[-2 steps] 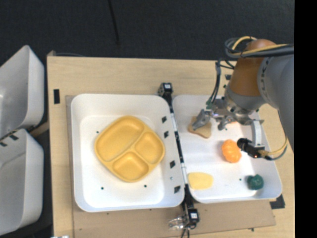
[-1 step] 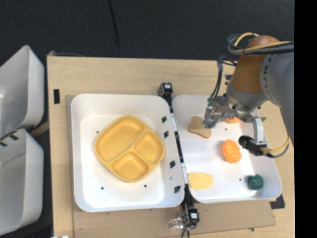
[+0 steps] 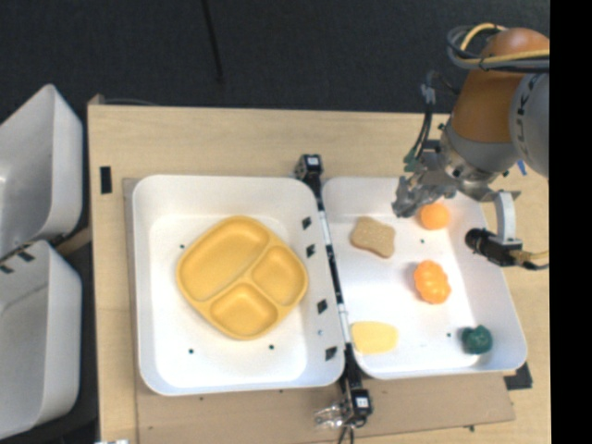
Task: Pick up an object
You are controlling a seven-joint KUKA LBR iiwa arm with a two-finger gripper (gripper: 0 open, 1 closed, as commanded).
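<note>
The right bin (image 3: 490, 248) holds a tan biscuit-shaped piece (image 3: 373, 236), a small orange ball (image 3: 434, 215), a lumpy orange fruit (image 3: 431, 281), a pale yellow piece (image 3: 374, 337) and a dark green object (image 3: 476, 339). My gripper (image 3: 413, 195) hangs over the bin's far side, just left of the small orange ball and right of the tan piece. Nothing shows between its fingers from this angle.
The left bin (image 3: 153, 340) carries a yellow divided plate (image 3: 242, 276). Black clips (image 3: 326, 276) run along the seam between the bins. White chairs (image 3: 32, 174) stand at the left. A black cable fitting (image 3: 490, 244) sits by the right bin's rim.
</note>
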